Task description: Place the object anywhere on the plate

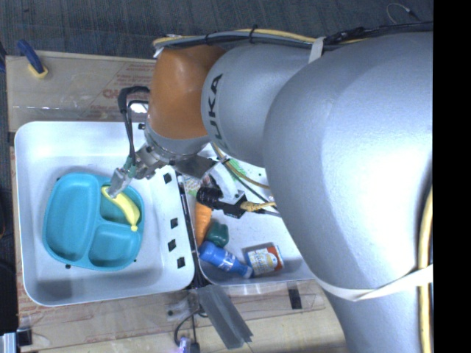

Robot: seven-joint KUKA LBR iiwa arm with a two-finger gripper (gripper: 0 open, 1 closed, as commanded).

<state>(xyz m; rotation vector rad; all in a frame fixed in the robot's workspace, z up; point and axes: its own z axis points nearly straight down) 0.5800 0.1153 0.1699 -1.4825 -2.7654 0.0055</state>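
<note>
A blue divided plate (73, 223) lies in the left white bin (44, 142). A yellow banana (125, 206) rests on the plate's right upper compartment, its upper end at the fingertips of my gripper (118, 182). The gripper reaches down from the arm's orange band, and its fingers look closed around the banana's tip. The big grey arm hides much of the right bin.
The right bin (243, 278) holds an orange carrot (202, 218), a green item (218, 234), a blue bottle (221, 259) and a small can (265, 258). A black divider strip (180, 226) runs between the bins. A blue clamp (31, 57) sits at the bench's far left corner.
</note>
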